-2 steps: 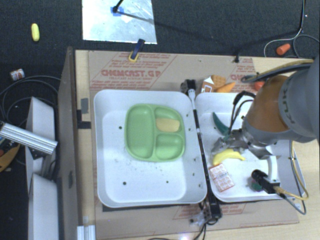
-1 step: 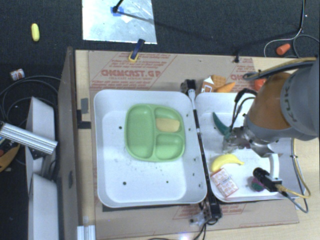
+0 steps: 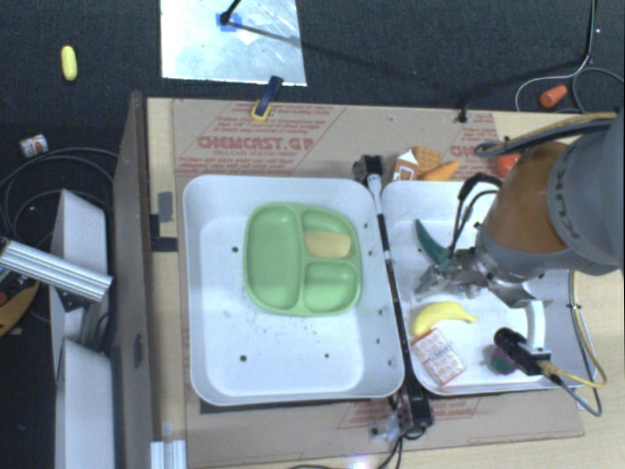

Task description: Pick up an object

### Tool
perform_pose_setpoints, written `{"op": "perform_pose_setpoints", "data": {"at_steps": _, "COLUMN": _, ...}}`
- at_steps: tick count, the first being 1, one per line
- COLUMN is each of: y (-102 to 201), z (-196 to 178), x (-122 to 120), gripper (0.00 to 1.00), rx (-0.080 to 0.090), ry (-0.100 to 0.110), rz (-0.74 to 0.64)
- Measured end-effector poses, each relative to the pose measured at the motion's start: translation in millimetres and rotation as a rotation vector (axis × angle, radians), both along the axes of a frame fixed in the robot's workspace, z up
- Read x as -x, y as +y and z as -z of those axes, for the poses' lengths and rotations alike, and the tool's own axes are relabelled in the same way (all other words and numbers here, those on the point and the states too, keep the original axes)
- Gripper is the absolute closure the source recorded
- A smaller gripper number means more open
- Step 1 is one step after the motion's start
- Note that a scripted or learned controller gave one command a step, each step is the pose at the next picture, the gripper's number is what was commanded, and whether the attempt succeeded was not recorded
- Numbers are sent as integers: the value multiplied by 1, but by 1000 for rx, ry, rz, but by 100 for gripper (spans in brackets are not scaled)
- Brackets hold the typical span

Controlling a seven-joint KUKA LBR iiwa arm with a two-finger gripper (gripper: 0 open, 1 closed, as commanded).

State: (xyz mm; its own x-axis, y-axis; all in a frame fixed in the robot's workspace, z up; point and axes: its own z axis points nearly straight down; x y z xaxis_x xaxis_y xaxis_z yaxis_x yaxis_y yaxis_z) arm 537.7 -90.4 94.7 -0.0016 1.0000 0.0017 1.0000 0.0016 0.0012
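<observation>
My gripper [image 3: 441, 274] hangs low over the middle of the right bin [image 3: 402, 208], with the grey arm and its orange band reaching in from the right. A dark teal object [image 3: 429, 239] lies just up-left of the gripper and seems to touch it. A yellow banana [image 3: 444, 314] lies right below the gripper. A red and white packet [image 3: 441, 358] rests near the bin's front edge. A small green and magenta thing [image 3: 502, 362] sits at the front right. Whether anything is between the jaws is hidden.
The left bin [image 3: 220, 360] holds a green divided plate [image 3: 283, 262] with a pale yellow item [image 3: 328, 244] in its upper right compartment. An orange carrot-like piece [image 3: 441, 172] and a small box lie just behind the right bin.
</observation>
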Motion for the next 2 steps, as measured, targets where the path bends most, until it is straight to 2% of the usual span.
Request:
{"op": "perform_pose_setpoints", "data": {"at_steps": 1, "y": -15, "z": 10, "x": -53, "gripper": 0, "rx": 3, "ry": -5, "rz": -3}}
{"op": "perform_pose_setpoints", "data": {"at_steps": 2, "y": -7, "z": 7, "x": -102, "gripper": 0, "rx": 3, "ry": -5, "rz": -4}}
